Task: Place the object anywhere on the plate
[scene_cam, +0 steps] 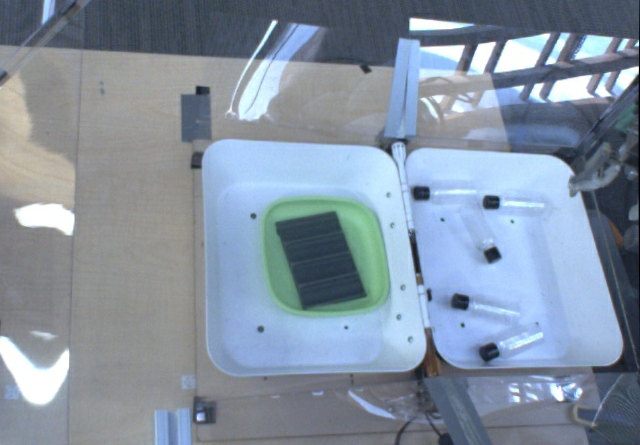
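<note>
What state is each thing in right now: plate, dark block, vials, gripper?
Green plate: flat in the left bin, carrying the dark block.
Dark ribbed block: lying flat on the plate, slightly askew.
Five clear vials with black caps: all lying on their sides, scattered apart in the right bin, none on the plate.
Gripper: at the right bin's far right corner, nothing seen between its fingers; open or shut unclear.

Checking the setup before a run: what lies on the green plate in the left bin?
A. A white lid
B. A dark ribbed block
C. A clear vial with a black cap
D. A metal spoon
B: a dark ribbed block lies on the green plate in the left bin, while the capped vials lie in the right bin.
</note>
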You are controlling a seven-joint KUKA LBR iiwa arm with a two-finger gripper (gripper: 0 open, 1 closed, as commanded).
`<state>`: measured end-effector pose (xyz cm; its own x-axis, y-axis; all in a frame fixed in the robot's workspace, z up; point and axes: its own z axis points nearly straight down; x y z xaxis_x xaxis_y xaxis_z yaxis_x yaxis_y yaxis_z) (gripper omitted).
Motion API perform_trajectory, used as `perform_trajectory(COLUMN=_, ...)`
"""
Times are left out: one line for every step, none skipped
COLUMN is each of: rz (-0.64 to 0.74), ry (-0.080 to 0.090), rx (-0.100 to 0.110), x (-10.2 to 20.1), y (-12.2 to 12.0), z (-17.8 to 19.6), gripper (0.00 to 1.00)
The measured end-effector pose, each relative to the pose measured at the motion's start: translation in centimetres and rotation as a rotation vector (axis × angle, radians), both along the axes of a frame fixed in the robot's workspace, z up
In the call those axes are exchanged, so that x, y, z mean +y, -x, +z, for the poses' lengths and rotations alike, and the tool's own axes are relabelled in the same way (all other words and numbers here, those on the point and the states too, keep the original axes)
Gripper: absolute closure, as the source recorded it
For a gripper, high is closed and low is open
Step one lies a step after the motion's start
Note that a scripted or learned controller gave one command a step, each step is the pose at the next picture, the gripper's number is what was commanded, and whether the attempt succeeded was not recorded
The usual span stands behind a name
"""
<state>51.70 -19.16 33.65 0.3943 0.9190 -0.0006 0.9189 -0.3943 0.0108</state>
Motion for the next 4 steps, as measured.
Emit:
perform_trajectory(rz=-0.092, ry=-0.001, rx=0.0, x=1.0, y=-8.0, z=1.6, gripper=0.0)
perform_trajectory(rz=-0.217, ry=-0.003, rx=-0.002, x=6.1, y=-10.9, z=5.4, gripper=0.0)
perform_trajectory(rz=-0.329, ry=-0.004, rx=-0.002, x=1.0, y=-10.6, z=4.8, gripper=0.0)
perform_trajectory(rz=-0.442, ry=-0.006, rx=0.003, x=-0.7, y=-10.4, z=2.2, gripper=0.0)
